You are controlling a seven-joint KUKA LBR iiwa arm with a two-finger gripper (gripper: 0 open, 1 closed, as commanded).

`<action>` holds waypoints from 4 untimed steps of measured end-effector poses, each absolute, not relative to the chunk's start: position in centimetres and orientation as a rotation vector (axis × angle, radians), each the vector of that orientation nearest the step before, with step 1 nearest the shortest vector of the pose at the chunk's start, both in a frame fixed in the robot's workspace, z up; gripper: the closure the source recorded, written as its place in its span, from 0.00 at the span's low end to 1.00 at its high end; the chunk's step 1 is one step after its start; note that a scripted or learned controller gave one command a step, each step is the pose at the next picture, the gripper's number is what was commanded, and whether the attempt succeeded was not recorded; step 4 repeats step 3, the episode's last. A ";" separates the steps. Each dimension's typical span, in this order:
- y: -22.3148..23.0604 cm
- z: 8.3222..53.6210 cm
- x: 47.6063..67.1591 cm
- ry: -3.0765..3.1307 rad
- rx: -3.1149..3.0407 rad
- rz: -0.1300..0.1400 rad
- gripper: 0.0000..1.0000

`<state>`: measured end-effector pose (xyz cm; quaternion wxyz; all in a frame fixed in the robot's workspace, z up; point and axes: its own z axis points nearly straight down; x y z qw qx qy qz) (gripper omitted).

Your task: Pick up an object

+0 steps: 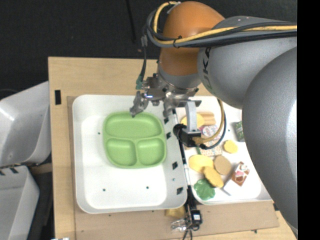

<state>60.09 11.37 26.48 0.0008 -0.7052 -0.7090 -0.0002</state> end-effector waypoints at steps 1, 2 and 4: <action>11.1 27.4 60.4 -2.225 -2.218 0.000 1.00; 5.1 26.9 51.9 -2.215 -2.227 0.007 1.00; 2.7 42.7 49.0 -2.232 -2.230 -0.025 1.00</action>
